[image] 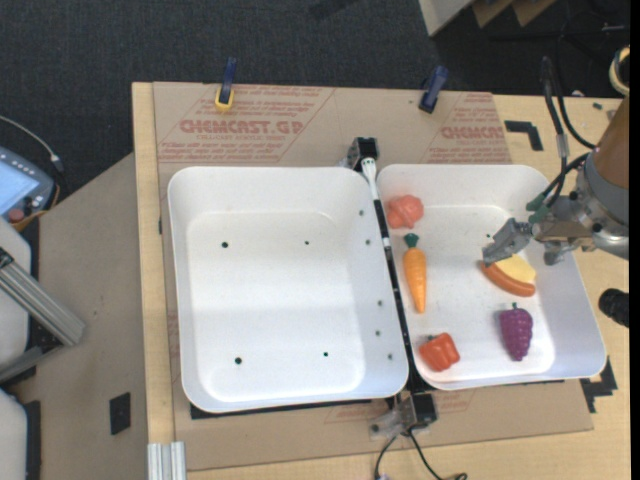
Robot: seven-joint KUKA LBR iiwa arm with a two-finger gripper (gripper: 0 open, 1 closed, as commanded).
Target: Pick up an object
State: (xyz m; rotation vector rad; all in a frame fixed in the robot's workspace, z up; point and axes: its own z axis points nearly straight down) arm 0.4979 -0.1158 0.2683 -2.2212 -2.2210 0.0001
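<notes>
The claw point(522, 245) hung low in the right bin point(470, 190), just over the yellow-orange slice point(511, 275); whether its fingers were apart or together could not be told. The arm was cut off at the right edge. Carrot point(415, 279), grapes point(516, 331), red pepper point(438, 351) and pink piece point(405, 211) lay nearby.

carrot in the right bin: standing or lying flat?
Lying flat. The carrot rests lengthwise on the right bin floor, green top toward the far side, tip toward the near side.

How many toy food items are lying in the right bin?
5: a pink piece at top left, carrot below it, red pepper at bottom, purple grapes lower right, yellow-orange slice beside the end effector.
</notes>
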